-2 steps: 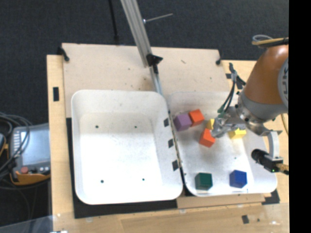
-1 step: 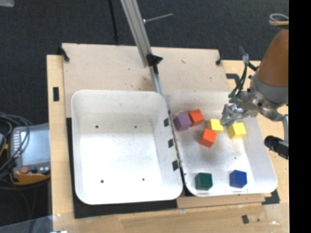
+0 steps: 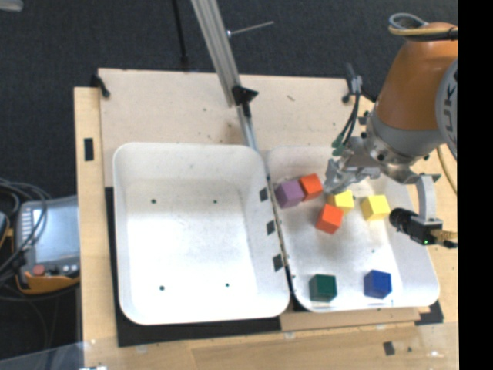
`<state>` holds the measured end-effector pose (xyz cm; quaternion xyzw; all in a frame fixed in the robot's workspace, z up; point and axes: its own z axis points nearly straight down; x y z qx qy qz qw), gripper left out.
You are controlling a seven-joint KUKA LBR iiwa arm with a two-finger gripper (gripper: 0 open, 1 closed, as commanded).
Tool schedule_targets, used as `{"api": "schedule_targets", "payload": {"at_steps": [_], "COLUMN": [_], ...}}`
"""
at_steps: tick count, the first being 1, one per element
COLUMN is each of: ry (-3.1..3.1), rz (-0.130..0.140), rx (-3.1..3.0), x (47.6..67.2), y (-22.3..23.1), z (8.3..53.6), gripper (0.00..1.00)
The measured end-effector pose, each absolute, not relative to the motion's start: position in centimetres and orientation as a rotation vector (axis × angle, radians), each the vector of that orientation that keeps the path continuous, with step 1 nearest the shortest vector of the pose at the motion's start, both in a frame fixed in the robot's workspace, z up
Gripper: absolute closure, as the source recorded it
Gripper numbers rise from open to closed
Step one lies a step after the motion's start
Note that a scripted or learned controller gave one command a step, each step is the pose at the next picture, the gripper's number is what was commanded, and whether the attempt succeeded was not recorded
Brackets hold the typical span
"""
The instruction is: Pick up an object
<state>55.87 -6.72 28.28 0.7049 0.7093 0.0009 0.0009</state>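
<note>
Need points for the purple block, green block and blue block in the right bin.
purple block [image 3: 290,193], camera view, middle of its top face.
green block [image 3: 323,287], camera view, centre of its top face.
blue block [image 3: 377,283], camera view, centre of the block.

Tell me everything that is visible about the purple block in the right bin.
The purple block is a small cube of dull violet colour, with a matte surface that looks like foam or painted wood. It rests flat on the floor of the right bin, in the upper left part, near the wall between the two bins. An orange block sits close against its right side. The gripper is further right, apart from it.
</note>
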Motion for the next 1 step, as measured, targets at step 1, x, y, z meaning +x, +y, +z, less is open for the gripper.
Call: {"api": "schedule_targets", "payload": {"at_steps": [1], "ry": [2.229], "rz": [-0.002], "rx": [2.216], "x": [57.39], "y": [-1.84], "z": [26.04], "gripper": [1.0]}}
